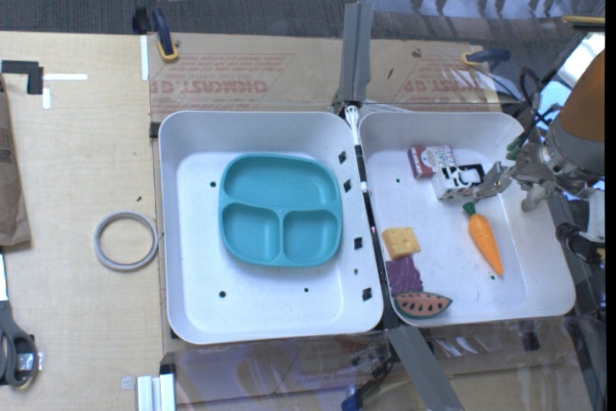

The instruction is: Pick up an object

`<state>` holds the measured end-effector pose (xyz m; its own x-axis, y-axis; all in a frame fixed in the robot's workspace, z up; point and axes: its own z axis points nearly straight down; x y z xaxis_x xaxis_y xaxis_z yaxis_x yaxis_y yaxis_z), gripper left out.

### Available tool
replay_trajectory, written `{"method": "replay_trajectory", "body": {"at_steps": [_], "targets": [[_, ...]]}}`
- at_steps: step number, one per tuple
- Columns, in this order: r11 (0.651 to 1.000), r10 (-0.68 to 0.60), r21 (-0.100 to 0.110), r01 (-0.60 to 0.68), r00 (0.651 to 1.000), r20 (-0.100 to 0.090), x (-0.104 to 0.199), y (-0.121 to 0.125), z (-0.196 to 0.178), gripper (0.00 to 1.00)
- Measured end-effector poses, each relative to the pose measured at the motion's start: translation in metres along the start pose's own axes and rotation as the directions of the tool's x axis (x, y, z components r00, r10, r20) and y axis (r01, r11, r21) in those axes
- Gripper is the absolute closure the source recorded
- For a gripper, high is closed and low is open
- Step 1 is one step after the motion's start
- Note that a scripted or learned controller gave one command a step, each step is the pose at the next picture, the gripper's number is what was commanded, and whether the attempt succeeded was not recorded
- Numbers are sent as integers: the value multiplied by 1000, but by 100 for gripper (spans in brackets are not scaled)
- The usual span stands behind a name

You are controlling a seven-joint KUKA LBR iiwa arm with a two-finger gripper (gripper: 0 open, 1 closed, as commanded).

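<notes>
The camera view looks down on a light wooden desk (pixel 77 168) carrying two shallow white bins side by side. The left bin (pixel 183 303) holds a teal divided plate (pixel 281 210) with three compartments, lying flat near its middle.

The right bin (pixel 539 298) holds the loose items. A toy carrot (pixel 485 243), orange with a small green top, lies at a slant near the bin's right side. A small red and white box (pixel 430 160) sits toward the far wall, and a white block with black marks (pixel 460 179) lies just beside it. Near the bin's left wall lie a yellow cracker-like square (pixel 400 241), a purple piece (pixel 405 276) just below it, and a toy watermelon slice (pixel 423 305) at the near edge.

The arm reaches in from the right, and its pincer (pixel 512 185) hangs over the right bin's far right part, fingers spread apart with nothing between them. One finger (pixel 492 180) sits close to the white block; the carrot lies just below.

On the desk left of the bins lies a grey ring (pixel 126 240).
</notes>
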<state>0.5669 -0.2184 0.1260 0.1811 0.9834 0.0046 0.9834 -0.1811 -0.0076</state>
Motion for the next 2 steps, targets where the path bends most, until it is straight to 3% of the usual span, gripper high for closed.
{"method": "replay_trajectory", "body": {"at_steps": [1,2], "targets": [[1000,15,-4,-15,1000,4,50,-42,36,0],[1000,19,-2,-19,1000,5,49,-42,28,100]]}}
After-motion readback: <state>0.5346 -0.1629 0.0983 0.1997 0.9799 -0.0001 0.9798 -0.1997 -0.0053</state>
